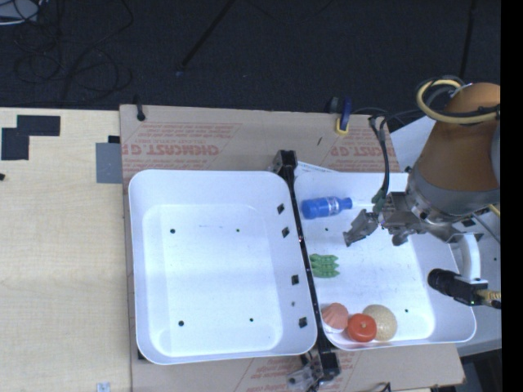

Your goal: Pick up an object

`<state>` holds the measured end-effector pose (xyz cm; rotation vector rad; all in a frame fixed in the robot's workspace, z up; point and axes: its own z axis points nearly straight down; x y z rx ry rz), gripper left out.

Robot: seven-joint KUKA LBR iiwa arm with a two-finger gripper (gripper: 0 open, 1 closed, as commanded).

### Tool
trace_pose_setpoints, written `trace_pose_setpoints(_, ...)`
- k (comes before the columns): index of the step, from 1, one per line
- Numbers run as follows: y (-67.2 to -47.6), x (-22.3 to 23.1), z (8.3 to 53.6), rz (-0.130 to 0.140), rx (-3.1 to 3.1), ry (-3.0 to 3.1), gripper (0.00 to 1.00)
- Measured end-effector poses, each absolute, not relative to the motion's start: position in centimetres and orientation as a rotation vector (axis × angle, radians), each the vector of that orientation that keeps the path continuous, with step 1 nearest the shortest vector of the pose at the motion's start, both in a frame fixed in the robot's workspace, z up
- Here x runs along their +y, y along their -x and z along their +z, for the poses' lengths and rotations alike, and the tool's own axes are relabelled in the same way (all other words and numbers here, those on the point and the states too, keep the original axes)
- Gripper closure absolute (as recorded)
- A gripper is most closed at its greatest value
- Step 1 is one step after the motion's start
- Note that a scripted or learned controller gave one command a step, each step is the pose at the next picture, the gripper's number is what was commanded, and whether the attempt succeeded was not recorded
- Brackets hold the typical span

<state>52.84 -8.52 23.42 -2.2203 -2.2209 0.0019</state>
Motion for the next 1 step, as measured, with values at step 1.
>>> trace_pose_setpoints(1, -50.82, -18.04, 25.06, 0.006, -2.212, 2.233, 0.00)
